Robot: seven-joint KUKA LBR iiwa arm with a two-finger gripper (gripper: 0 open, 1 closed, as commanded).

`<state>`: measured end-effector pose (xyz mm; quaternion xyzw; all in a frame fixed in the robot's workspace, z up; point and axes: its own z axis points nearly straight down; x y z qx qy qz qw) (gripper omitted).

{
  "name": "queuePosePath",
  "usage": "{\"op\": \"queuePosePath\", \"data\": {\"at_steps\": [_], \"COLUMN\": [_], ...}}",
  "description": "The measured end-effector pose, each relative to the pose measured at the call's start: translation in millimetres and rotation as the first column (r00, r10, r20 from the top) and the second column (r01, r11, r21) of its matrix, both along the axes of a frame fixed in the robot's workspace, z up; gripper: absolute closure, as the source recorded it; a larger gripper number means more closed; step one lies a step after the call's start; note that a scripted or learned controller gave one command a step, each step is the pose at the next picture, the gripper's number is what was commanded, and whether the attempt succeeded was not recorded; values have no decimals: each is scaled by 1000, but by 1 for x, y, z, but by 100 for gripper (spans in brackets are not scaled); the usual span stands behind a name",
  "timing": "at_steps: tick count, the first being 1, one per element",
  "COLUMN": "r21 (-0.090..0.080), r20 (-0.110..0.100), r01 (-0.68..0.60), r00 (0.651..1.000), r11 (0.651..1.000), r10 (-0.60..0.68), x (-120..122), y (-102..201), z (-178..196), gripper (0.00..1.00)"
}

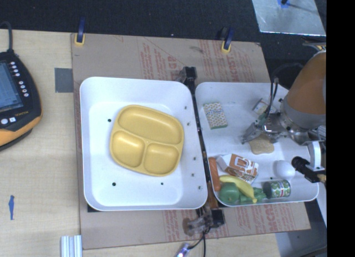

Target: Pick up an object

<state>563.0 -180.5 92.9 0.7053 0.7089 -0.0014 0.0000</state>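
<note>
The end effector (256, 132) hangs low over the right bin (238, 90), its metal fingers pointing left and down from the grey wrist. Whether they stand apart or together I cannot tell; nothing shows between them. The nearest candidate for a pick is the tan flat piece (262, 146), which lies just beside the fingertips, slightly right of and nearer the camera than them, flat on the bin floor with its long axis running roughly left to right.

Taking that tan flat piece as the landmark: the patterned sponge (215, 115) lies well to its left and farther from the camera, alone and with open floor around it. The orange-and-white packet (242, 167) sits near it toward the front left. The banana (238, 185), a green vegetable (229, 193) and the green can (277, 189) crowd the front wall, touching one another. A white rounded object (283, 168) lies just front-right. The left bin (94, 139) holds a yellow divided tray (147, 139), well apart.
</note>
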Motion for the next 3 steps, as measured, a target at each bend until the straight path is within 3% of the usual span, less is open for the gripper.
{"op": "queuePosePath", "data": {"at_steps": [1,2,3], "r21": [1,3,2], "r20": [2,0,-3], "r01": [1,2,1], "r00": [1000,1000,1000], "r11": [1000,1000,1000], "r10": [-1,-2,-1], "x": [51,84,30], "y": [-31,-31,-8], "z": [0,-1,1], "gripper": [0,0,0]}}
